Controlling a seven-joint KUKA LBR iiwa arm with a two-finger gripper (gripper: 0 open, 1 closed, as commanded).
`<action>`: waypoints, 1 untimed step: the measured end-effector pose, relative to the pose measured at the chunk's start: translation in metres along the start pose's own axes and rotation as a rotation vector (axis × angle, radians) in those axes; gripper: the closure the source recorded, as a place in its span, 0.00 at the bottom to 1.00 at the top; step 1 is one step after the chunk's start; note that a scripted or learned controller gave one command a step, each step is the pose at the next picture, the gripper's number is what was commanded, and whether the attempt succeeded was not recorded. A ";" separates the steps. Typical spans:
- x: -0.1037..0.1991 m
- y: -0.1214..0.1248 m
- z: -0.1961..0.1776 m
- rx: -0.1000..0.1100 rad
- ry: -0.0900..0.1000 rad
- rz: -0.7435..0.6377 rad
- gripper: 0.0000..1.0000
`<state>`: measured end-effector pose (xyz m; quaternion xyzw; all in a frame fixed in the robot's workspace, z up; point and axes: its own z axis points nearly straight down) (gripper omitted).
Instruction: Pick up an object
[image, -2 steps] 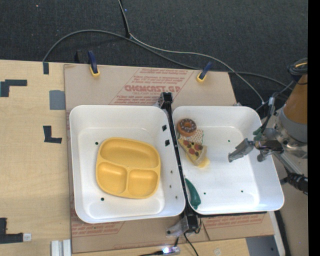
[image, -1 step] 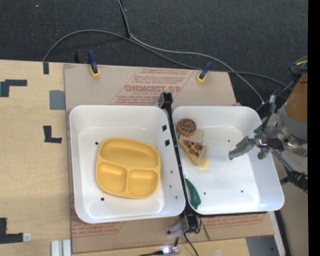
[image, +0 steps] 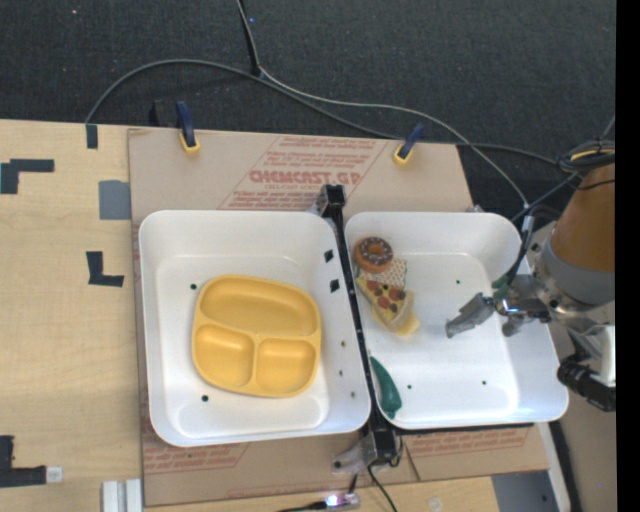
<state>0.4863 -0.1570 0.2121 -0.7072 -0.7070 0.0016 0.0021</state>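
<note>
On the table (image: 60, 300) I see two white bins. The left bin (image: 165, 250) carries a big yellow divided plate (image: 256, 334). The right bin (image: 470, 235) holds the small things I can pick: a toy pizza slice (image: 389, 300) with a round brown donut-like piece (image: 373, 253) touching its top end, both near the divider, and a dark green item (image: 386, 388) at the lower left corner, against the wall.

My tool (image: 470, 318) is over the middle of the right bin, well apart from the pizza slice and holding nothing. I cannot tell if its fingers are spread or pressed together, because I see them from the side as one grey shape.

My worry: the pizza slice lies flat and the round piece touches it, so the fingers may slide over it or push both against the divider wall. The green item sits so near the wall that one finger may hit the rim. Cables (image: 330, 100) run behind the bins, out of my way.
</note>
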 end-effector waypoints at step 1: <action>-0.003 0.001 0.044 0.001 0.000 0.000 0.00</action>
